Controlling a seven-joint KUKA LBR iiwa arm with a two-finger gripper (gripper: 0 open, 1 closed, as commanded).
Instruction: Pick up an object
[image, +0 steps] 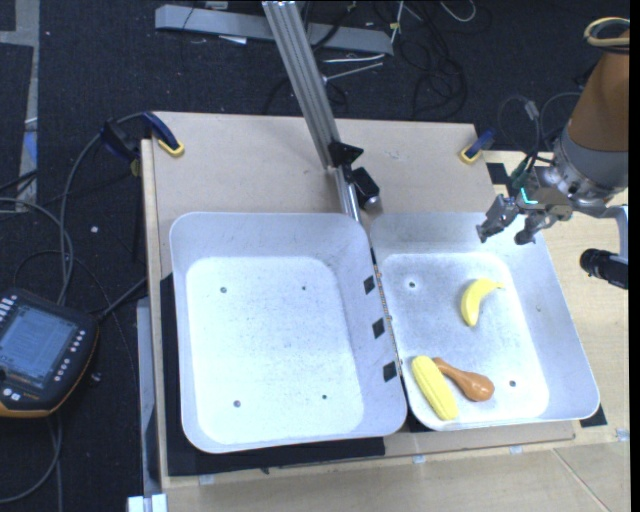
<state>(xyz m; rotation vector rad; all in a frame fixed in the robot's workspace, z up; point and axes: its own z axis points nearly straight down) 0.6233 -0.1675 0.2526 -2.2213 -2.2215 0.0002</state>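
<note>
Bench (260, 165) with two bins, and the fingers (508, 228) hover spread and empty over the right bin's (560, 330) far rim. Banana (477, 300) lies just below them, corn (434, 387) and drumstick (468, 380) further on; nothing picked yet.

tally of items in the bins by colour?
Yellow: 2, banana and corn cob, both in the right bin
Orange-brown: 1, a drumstick-shaped toy touching the corn cob
Total: 3
</note>
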